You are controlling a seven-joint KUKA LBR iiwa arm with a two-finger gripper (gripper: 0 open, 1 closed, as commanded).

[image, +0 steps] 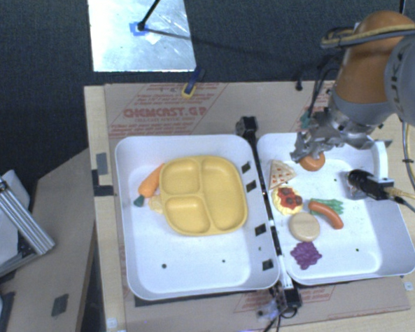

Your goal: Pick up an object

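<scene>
The left bin [140, 271] holds a yellow tray [199, 195]. In the right bin [391, 245], the gripper [306, 151] hangs over an orange object [312, 162] at 12 o'clock; whether it grips cannot be told. A centred, vertical descent would suit best.

Left bin [137, 222]: yellow divided tray [199, 195], carrot [150, 181] at its left edge.
Right bin [381, 246]: pizza slice [281, 171], purple grapes [306, 255].
Gripper [309, 153]: over orange object [312, 163].
</scene>
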